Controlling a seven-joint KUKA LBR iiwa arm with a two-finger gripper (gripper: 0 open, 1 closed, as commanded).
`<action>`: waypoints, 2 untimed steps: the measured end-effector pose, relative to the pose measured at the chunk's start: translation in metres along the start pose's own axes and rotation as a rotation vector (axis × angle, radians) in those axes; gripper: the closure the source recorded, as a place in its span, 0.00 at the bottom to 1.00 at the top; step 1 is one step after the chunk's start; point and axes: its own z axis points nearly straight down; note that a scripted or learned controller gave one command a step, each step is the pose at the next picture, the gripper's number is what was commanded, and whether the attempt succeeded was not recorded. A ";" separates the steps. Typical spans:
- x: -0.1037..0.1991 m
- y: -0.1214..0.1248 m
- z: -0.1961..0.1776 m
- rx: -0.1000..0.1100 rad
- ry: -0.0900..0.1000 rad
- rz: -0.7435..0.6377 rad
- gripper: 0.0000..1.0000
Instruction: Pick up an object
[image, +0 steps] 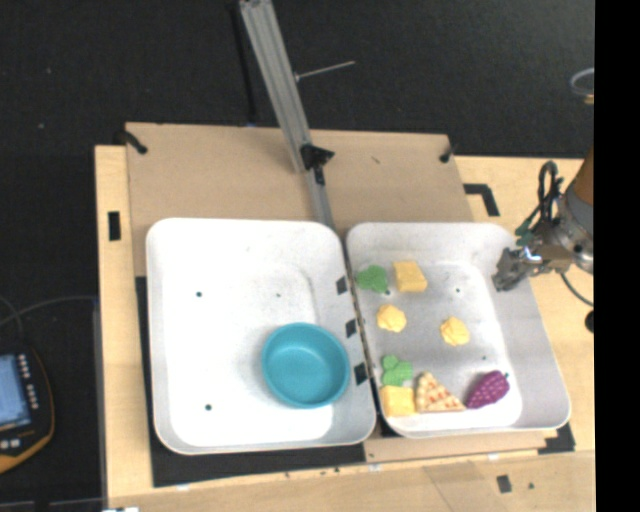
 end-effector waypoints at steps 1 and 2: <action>-0.001 0.001 -0.028 0.004 0.002 -0.001 1.00; 0.059 0.005 -0.029 0.007 0.004 -0.004 1.00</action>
